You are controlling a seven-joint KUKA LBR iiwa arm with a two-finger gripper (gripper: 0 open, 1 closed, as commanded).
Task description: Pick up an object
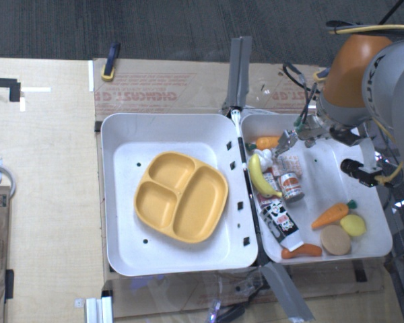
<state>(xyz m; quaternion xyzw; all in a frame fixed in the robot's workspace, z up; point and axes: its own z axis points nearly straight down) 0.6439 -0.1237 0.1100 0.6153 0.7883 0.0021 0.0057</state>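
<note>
My gripper (283, 147) hangs over the back left part of the right bin (374, 247), just right of a yellow banana (259, 175) and above a small red and white can (291, 186). An orange piece (266, 142) lies just left of the gripper. Further forward in the same bin are a black and white packet (279, 219), a carrot (332, 214), a yellow lemon (353, 225), a tan round piece (336, 240) and another orange carrot (301, 250). I see nothing held by the gripper.
The left bin (121, 200) holds a yellow divided plate (180, 196). A grey divider post (239, 73) stands behind the gap between the bins. The arm's orange band (353, 69) and cables fill the back right. A blue and yellow tool (110, 61) lies on the cardboard behind.
</note>
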